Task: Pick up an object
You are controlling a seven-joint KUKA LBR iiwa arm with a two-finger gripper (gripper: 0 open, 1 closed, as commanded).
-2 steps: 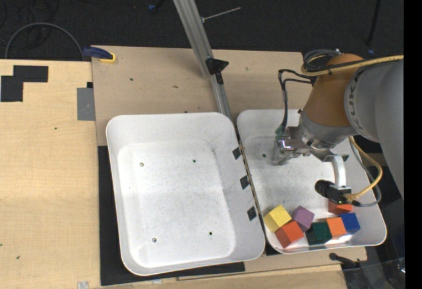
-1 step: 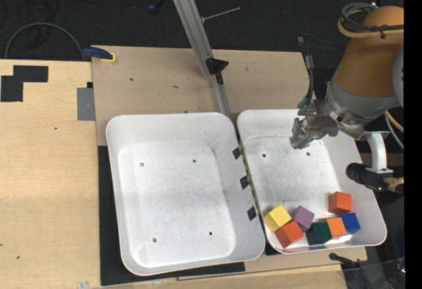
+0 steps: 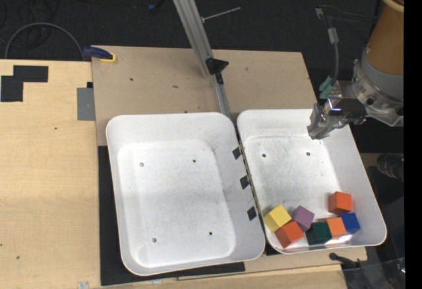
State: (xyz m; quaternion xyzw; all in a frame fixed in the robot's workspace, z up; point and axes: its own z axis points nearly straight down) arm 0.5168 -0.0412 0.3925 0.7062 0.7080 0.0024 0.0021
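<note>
Blocks sitting in the right bin, gripper hanging far above them

Little colored blocks are lying bunched in the near corner of the right bin, next to the left bin. Farther back, the gripper is hanging over the bin's far edge, well apart from them; I cannot tell if it is open or closed.
</note>
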